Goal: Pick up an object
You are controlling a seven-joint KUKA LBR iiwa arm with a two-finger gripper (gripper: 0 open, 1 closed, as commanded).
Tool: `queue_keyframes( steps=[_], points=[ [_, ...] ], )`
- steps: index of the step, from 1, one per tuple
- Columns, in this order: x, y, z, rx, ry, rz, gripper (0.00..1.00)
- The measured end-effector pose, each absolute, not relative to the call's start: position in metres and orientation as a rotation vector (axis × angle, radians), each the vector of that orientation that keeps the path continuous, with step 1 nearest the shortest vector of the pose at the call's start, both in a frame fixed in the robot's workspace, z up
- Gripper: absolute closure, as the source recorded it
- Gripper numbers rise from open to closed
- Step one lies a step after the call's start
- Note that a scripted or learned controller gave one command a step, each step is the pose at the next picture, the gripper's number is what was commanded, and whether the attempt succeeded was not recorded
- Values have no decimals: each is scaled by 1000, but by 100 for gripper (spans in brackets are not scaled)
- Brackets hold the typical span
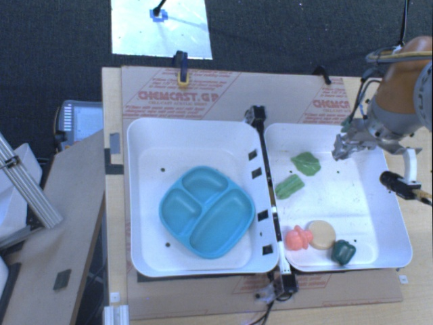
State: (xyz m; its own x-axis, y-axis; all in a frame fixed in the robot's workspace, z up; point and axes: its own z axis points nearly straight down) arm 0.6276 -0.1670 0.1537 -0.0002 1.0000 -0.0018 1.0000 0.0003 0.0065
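Since the gripper (340,147) hangs over the right bin's (392,249) far edge, with nothing under it, closing here grabs air. Can't honestly tell if the fingers are open or closed, too blurry. Nearest pick is the green leafy piece (306,162) just beside it, and it's flat enough that it could slip.

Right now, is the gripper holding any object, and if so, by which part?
Nothing is held. The gripper hangs over the right bin, apart from the nearest green piece, with nothing between its fingers.
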Motion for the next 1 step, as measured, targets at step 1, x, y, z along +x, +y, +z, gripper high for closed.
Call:
queue_keyframes(
  steps=[1],
  points=[
    [626,-169,199,2216,2219,5,100]
  ],
)
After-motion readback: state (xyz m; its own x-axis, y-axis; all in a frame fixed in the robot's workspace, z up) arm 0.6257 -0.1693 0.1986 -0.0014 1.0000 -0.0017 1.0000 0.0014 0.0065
